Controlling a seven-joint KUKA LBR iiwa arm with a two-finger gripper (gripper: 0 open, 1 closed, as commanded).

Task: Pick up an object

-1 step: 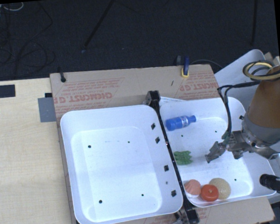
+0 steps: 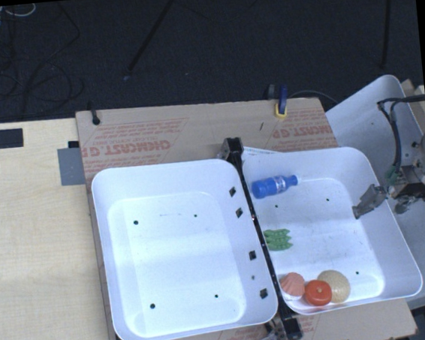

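Nearest the viewer, at the front edge of the right bin (image 2: pixel 392 260), three small round items sit bunched together and touching: a pinkish disc (image 2: pixel 292 284), a red-orange ball-like piece (image 2: pixel 317 292) and a pale tan round piece (image 2: pixel 335 284). What exactly each one is cannot be made out; they are small and soft in focus.

Further items in the same bin:
- Green object (image 2: pixel 277 239), small and knobbly, lying close to the divider between the bins; shape hard to read.
- Blue bottle (image 2: pixel 274 186), lying on its side near the back left corner, cap end pointing right. Any label on it is too blurred to read.

Left bin (image 2: pixel 123 184): white, shallow, with a few dark dots on its floor.

Gripper (image 2: pixel 370 202): at the right rim of the right bin, well apart from all the items. A dark finger-like part points down and left into the bin; nothing lies between the fingers, and whether they are spread or pressed together cannot be told. Most of the arm is cut off at the right.

Cardboard sheet (image 2: pixel 156 137) under the bins: reddish printed lettering, upside down and partly covered; not legible with confidence.

Clamp (image 2: pixel 281 99): blue and yellow, at the back edge of the cardboard.
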